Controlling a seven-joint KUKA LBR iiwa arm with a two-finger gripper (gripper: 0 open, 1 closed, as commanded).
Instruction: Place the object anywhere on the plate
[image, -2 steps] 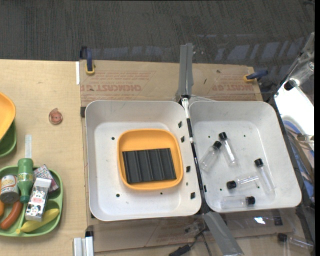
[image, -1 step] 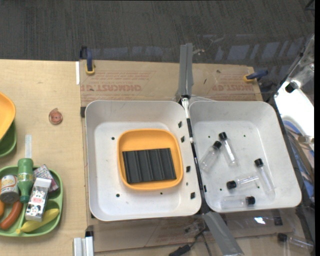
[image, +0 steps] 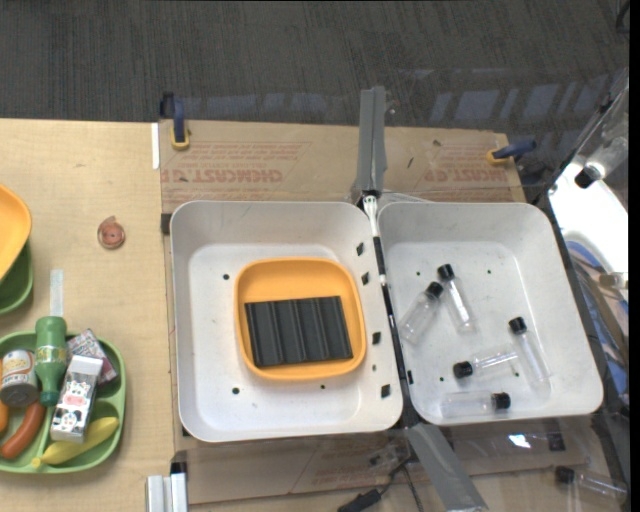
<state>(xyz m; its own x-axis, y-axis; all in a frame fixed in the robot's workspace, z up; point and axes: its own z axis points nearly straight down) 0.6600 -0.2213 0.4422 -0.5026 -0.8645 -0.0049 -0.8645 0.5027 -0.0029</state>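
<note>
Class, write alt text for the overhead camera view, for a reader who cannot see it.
Two shallow white bins sit side by side on a bench: the left bin holds an orange plate with a dark ribbed centre, and the right bin holds several clear vials with black caps, scattered on their sides. Further left, a green tray carries toy food.

Two bins (image: 190, 330); one plate (image: 298, 280); five vials (image: 455, 300)

Arm (image: 604, 158) at far right edge
</note>
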